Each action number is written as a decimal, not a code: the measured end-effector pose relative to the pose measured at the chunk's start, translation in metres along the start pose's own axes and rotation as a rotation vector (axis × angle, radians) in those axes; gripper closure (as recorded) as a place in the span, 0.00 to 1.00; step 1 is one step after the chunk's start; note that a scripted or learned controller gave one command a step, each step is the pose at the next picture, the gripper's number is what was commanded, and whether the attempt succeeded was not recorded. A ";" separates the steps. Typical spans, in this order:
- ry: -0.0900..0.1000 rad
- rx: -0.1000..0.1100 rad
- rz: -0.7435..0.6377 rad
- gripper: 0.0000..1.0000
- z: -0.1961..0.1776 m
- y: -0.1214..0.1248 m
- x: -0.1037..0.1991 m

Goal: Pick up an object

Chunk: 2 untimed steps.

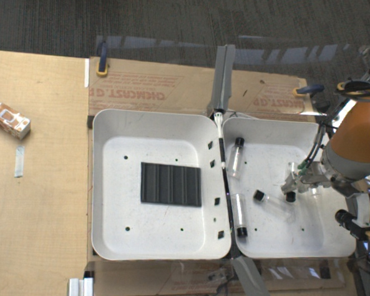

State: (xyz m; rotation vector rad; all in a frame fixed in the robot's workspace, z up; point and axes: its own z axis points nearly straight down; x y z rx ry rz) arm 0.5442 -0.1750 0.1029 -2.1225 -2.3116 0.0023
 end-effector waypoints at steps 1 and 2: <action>-0.002 -0.001 -0.051 1.00 -0.088 0.050 0.081; -0.003 -0.001 -0.078 1.00 -0.121 0.067 0.095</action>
